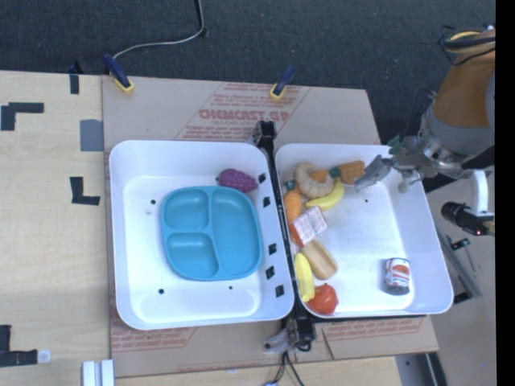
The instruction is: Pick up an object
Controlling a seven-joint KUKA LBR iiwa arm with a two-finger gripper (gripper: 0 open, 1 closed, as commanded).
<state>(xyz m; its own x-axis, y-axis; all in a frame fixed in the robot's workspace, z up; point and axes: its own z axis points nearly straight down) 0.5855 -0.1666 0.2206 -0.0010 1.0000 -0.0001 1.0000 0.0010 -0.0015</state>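
The step in hand looks like the approach: nothing is picked yet, and the next move calls for choosing one piece and bringing the gripper down squarely over it.

The left bin point(133, 215) holds a blue divided plate point(212, 233) in its middle, with a purple bunch of grapes point(237, 179) just beyond the plate's far right corner.

In the right bin point(418, 240), toy food crowds the left wall: a pale bread piece point(310, 180), a banana point(325, 198), an orange carrot point(293, 206), a red-and-white packet point(309, 225), a hot dog bun point(319, 260), a yellow piece point(303, 273) and a red tomato point(324, 298). A corn cob point(348, 170) lies at the far side. A small can point(396, 276) stands alone near the right.

The gripper point(388, 171) hovers over the far right corner, fingers apart, nothing between them, closest to the corn cob.
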